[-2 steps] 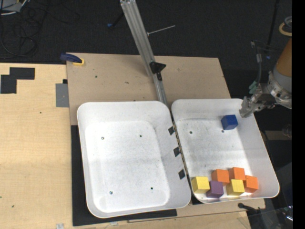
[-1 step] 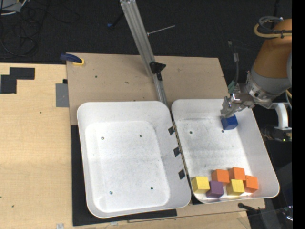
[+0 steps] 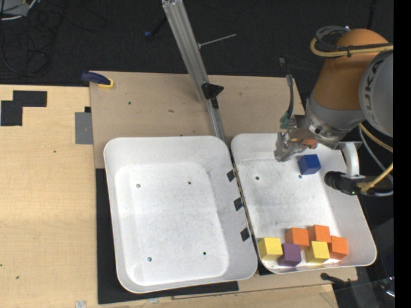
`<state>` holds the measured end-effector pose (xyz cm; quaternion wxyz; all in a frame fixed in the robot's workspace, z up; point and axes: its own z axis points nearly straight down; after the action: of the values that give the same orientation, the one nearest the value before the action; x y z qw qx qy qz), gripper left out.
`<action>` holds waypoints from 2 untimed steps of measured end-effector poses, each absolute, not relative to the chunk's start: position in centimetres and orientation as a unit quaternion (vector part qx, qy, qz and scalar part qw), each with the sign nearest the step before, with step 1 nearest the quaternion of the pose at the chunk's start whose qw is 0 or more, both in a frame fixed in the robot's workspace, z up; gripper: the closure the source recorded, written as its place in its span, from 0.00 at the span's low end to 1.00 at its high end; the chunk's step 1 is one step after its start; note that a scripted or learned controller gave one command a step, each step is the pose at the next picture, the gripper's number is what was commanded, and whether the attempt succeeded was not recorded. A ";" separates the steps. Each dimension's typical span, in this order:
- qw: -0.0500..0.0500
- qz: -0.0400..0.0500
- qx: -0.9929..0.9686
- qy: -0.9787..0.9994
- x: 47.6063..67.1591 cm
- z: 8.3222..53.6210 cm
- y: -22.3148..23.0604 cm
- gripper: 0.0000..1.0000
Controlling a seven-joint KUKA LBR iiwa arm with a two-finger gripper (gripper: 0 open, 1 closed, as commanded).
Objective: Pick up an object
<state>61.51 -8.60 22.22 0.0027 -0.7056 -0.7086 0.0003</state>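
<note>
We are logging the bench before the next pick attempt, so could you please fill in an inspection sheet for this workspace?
Surface: wooden bench bearing the left bin and the right bin side by side.
Job's things: blue cube at the far end of the right bin; orange cubes, yellow cubes and a purple cube clustered at its near end.
Clutter: blue-and-yellow clamp at the bench's far left corner.
Grippers: hand low over the right bin's far end, just left of the blue cube; no cube seen between its fingers.
Cables: yellow hose looped by the arm; wires on the dark floor, top left.
Surroundings: slanted metal rail; black tape patches on the left board.
</note>
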 end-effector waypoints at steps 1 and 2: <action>0.001 0.000 -0.705 -0.709 62.2 22.8 -3.1 1.00; 0.003 0.001 -0.706 -0.708 61.9 21.8 1.9 1.00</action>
<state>61.90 1.94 21.81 0.0026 -0.7059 -0.7083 0.0009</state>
